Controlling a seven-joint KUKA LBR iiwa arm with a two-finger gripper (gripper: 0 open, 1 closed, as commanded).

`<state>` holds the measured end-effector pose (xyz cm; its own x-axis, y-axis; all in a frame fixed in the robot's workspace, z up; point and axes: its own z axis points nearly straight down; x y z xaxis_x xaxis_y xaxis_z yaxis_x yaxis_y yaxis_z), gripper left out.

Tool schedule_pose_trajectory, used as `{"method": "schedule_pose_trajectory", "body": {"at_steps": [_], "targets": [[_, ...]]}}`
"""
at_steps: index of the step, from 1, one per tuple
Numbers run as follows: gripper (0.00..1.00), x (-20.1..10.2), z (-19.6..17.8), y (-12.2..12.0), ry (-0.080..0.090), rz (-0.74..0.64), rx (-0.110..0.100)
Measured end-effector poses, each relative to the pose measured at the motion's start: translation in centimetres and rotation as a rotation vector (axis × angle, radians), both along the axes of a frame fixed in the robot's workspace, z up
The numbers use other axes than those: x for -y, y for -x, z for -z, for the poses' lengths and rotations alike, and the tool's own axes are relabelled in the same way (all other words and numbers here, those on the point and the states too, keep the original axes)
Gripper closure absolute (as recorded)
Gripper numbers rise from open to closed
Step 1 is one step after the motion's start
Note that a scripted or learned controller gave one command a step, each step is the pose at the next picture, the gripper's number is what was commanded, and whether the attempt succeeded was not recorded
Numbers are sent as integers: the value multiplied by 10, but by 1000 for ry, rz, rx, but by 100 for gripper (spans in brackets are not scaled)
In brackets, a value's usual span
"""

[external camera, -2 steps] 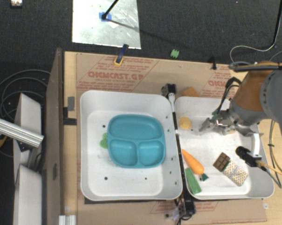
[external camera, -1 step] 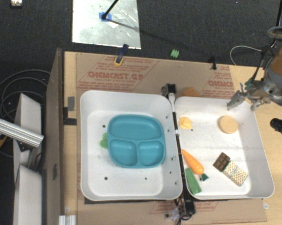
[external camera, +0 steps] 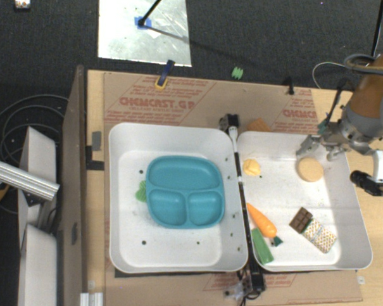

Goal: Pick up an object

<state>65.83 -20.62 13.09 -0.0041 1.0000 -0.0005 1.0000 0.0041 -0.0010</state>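
Note:
The right bin (external camera: pixel 341 206) holds a tan round biscuit (external camera: pixel 311 169), a small yellow piece (external camera: pixel 251 166), a carrot (external camera: pixel 262 221) with a green top, a brown chocolate piece (external camera: pixel 301 219) and a patterned wafer (external camera: pixel 319 236). My gripper (external camera: pixel 319 149) hangs at the bin's far right, just beyond the biscuit. It is open, its fingers spread and nothing between them. In the left bin (external camera: pixel 124 178) lies a blue divided plate (external camera: pixel 185 191), and a green item (external camera: pixel 141 191) peeks out from under the plate's left edge.
A central wall (external camera: pixel 238 183) separates the two bins. The arm's orange band and grey wrist (external camera: pixel 371 100) rise over the right bin's far right corner. Cables and a metal bar lie off the bench at the left.

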Motion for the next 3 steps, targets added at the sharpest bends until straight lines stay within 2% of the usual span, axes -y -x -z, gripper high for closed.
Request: {"method": "schedule_pose_trajectory", "body": {"at_steps": [1, 2, 3], "targets": [[0, 2, 44, 6, 8, 1, 13], [100, 0, 33, 6, 3, -1, 9], [0, 0, 34, 7, 3, -3, 8]]}}
